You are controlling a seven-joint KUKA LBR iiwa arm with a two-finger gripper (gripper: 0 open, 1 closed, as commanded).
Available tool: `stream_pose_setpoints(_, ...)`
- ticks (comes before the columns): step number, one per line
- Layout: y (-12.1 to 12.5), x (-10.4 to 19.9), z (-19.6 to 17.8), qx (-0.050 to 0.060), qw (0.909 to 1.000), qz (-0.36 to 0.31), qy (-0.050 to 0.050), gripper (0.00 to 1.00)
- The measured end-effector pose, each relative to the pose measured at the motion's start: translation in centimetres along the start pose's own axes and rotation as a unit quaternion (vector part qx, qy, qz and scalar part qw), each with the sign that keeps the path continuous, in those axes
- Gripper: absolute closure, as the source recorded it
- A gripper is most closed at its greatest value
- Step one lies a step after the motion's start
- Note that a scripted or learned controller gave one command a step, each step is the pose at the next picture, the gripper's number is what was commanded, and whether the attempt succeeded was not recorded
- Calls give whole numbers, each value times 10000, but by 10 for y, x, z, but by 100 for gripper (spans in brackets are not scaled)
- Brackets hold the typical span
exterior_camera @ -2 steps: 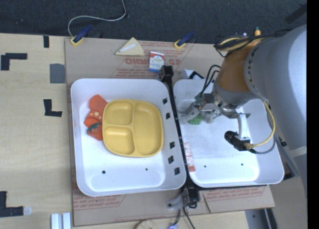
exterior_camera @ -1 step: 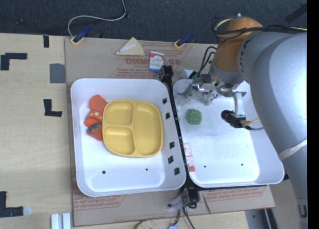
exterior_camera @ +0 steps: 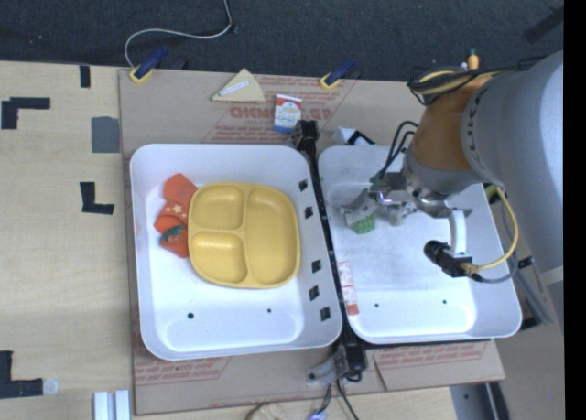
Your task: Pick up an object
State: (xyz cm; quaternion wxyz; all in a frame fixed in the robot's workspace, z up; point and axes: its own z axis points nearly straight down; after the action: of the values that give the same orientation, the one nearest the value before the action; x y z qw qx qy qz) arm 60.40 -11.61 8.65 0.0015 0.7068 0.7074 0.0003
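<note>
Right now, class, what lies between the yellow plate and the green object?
In the camera view: bare white floor of both bins and their black divider, between yellow plate and green object.

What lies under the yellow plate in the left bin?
An orange item sticks out from beneath the plate at its left edge. How far it reaches under, and anything else there, is covered.

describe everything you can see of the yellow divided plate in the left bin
The yellow plate looks like smooth moulded plastic, a rounded rectangle with three compartments: one long section on its right and two smaller ones on its left. It lies flat and upright, turned slightly, near the middle of the left bin. Nothing sits in its compartments. Its left edge meets, and seems to overlap, an orange toy. The claw is over the right bin, away from it.
</note>
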Motion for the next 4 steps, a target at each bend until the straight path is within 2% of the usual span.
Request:
stream_pose_setpoints(1, 36, 17, 1, -4, 10000, -5, 2, 0)
stream_pose_setpoints(2, 13, 6, 0, -9, 10000, -5, 2, 0)
stream_pose_setpoints(3, 45, 21, 1, -1, 10000, -5, 3, 0)
stream_pose_setpoints(4, 16, 12, 0, -5, 10000, -4, 0, 0)
